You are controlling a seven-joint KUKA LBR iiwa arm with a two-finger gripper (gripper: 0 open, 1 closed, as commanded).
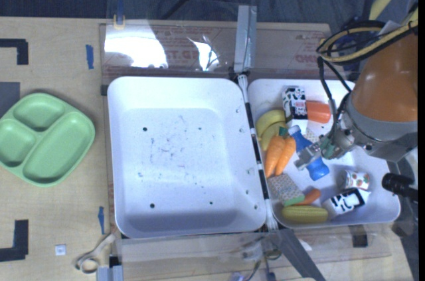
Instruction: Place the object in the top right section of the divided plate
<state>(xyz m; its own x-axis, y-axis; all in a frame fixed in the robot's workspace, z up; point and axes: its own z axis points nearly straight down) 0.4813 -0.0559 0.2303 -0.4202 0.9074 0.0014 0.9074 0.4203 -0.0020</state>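
We see the gripper (pixel 317 155) low in the right bin (pixel 385 210), at 3 o'clock in frame, over the toy pile; we cannot tell its state (blurred against a blue object (pixel 313 163)). Toy carrots (pixel 277 152) and bananas (pixel 269 123) lie just at its 9 o'clock. The green divided plate (pixel 43 138) sits on the surface (pixel 53 220) at 9 o'clock, well apart from both bins.

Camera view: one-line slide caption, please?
End effector over the toy-filled right bin; green divided plate waits left of both bins.
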